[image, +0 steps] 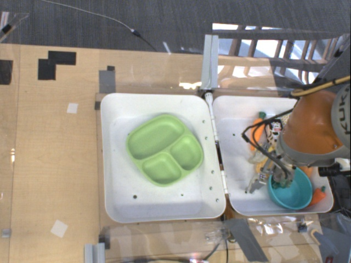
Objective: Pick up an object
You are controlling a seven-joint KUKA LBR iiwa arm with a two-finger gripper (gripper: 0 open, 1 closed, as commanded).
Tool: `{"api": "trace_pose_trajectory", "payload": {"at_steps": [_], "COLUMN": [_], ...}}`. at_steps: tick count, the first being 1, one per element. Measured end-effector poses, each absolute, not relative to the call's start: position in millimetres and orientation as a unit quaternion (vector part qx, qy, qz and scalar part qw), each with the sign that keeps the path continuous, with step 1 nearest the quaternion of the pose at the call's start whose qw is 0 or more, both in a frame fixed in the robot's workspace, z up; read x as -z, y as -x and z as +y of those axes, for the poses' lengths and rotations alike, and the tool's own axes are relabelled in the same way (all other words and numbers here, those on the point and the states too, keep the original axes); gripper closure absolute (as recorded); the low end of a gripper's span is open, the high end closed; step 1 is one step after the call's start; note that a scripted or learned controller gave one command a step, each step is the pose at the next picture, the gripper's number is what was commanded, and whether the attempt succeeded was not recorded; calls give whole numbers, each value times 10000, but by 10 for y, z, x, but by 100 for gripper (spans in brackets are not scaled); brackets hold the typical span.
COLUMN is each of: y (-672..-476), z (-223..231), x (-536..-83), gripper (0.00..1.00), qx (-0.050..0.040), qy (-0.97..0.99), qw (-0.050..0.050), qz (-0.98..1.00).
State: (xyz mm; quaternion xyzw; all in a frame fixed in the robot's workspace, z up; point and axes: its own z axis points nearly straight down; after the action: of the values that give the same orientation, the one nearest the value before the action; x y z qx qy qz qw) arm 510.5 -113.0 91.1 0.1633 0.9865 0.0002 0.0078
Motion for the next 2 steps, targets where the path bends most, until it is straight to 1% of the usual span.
{"api": "trace_pose_trajectory", "payload": {"at_steps": [1, 2], "y": [-5433, -5482], "z": [-972, -965], "x": [-907, -1053], "gripper": [0, 100], "qx": [-1, -6], "qy": [-1987, -1958], "qw": [82, 158], "qz": [9800, 9805]}}
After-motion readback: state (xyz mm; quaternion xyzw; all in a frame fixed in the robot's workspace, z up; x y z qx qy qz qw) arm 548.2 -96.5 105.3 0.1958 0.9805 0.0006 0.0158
